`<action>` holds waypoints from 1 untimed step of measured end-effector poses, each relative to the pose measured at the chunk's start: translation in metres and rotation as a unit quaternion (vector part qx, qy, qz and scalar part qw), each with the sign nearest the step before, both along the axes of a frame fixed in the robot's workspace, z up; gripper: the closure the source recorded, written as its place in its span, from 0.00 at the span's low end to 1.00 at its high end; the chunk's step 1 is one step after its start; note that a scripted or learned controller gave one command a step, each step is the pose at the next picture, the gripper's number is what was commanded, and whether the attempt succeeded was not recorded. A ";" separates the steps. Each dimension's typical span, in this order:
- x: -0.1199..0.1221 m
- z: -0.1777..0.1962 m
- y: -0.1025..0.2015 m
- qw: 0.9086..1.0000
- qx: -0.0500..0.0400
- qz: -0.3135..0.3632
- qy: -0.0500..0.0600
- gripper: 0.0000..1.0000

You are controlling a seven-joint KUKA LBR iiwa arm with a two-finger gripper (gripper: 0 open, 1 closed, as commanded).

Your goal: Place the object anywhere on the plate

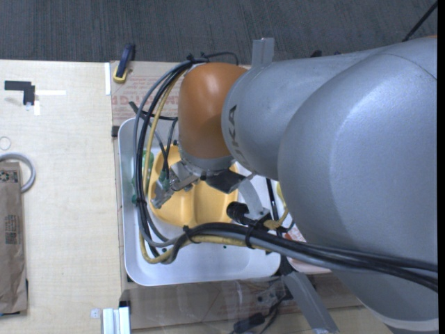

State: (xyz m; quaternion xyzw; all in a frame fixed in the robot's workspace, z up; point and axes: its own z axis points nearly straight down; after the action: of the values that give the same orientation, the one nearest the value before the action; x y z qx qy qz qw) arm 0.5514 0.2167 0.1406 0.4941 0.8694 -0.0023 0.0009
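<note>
The arm (334, 152) reached in from the right and covered most of the white bin (132, 256). Its orange band (205, 110) sat over the far half of the bin, wrist pitched steeply down toward the yellow plate (174, 211) lying in the bin. Black and yellow cables (149, 152) looped round the wrist on the left side and trailed across the near edge of the plate.

The pincer was hidden under the wrist housing; its state could not be told. The object to be placed could not be made out either: a small green patch (147, 164) showed at the plate's far-left edge, but whether that was the object, or part of it, was unclear.

Judgement on handling: nothing about weight, stiffness or surface could be read from this view, so no grip point could be named. The plate looked shallow and rigid, likely tolerant of a gentle release anywhere on its face.

On the bench (62, 186) to the left lay a brown paper bag (12, 235).
</note>
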 end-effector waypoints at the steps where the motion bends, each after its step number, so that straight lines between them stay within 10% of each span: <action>1: 0.040 -0.049 -0.025 0.958 0.001 -0.287 0.002 0.00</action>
State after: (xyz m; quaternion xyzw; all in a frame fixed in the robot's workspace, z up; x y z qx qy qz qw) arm 0.5917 0.1913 0.0918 0.7227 0.6911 -0.0027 -0.0022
